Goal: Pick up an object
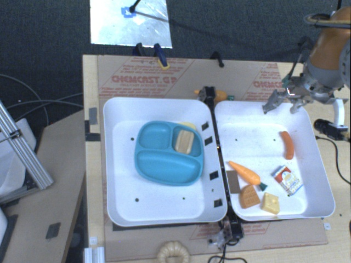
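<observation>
Tool point(285, 104) hangs over the right bin's point(323, 171) far edge, fingers spread apart, gripping nothing

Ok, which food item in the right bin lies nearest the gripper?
The sausage, alone near the right bin's upper right, just below the gripper; the carrot and the rest cluster lower down.

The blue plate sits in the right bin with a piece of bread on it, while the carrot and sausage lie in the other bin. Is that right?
Not quite. The camera view shows the blue plate in the left bin, not the right one. The rest holds: a piece of bread lies on it, and the carrot and sausage lie in the other bin, the right bin.
</observation>
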You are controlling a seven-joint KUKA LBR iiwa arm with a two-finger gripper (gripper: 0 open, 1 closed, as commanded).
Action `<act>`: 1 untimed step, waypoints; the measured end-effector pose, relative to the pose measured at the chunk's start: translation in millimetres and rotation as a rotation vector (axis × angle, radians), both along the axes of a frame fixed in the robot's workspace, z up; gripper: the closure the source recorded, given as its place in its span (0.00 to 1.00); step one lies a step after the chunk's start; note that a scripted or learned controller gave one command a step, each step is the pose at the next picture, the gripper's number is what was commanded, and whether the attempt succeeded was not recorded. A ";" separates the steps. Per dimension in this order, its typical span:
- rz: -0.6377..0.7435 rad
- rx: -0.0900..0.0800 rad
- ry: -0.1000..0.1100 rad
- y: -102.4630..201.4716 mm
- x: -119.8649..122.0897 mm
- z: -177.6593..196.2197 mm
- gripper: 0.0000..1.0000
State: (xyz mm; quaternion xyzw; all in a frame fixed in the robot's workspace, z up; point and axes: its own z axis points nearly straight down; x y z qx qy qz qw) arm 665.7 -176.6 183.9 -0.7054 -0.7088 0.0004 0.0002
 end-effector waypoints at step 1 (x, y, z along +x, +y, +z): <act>0.002 0.000 0.000 2.3 6.5 -43.4 0.00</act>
